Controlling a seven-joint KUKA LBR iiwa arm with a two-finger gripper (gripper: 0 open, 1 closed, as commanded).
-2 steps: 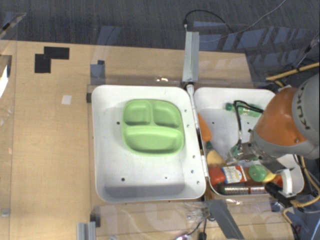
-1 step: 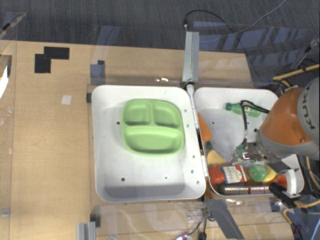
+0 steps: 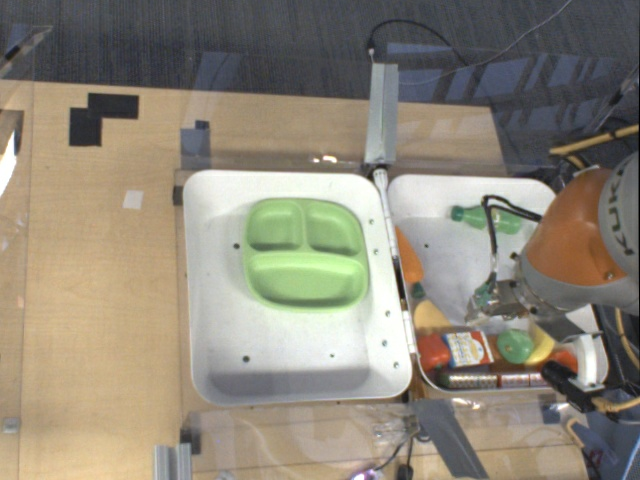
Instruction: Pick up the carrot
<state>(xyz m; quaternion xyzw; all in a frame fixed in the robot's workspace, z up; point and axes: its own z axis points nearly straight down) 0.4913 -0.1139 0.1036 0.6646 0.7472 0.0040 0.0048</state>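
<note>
The desk [image 3: 90, 298] is pale wood-grain laminate with a black stepped marker near its far left corner. Two shallow white plastic bins with rounded corners sit side by side on it.

The left bin [image 3: 215, 358] carries a green plate [image 3: 305, 252], smooth moulded plastic, rounded-rectangular, split into three compartments: two small ones at the far side, one wide one at the near side. It lies towards the bin's far half, clear of the walls.

The right bin [image 3: 440, 208] is crowded along its near edge. The carrot [image 3: 406, 256], orange and tapered, lies against the bin's left wall, running along it, with a dark green stub at its near end. Just nearer is a yellow rounded item [image 3: 430, 315]. A red bottle [image 3: 462, 350] with a printed label lies on its side along the near wall. A green bottle [image 3: 478, 216], translucent, lies near the far wall.

The jaws [image 3: 492, 302] hang over the bin's middle, right of the carrot and apart from it. Whether they are open or closed cannot be told; nothing is seen between them. A green ball [image 3: 516, 345] sits just beside them, at the near side.
</note>
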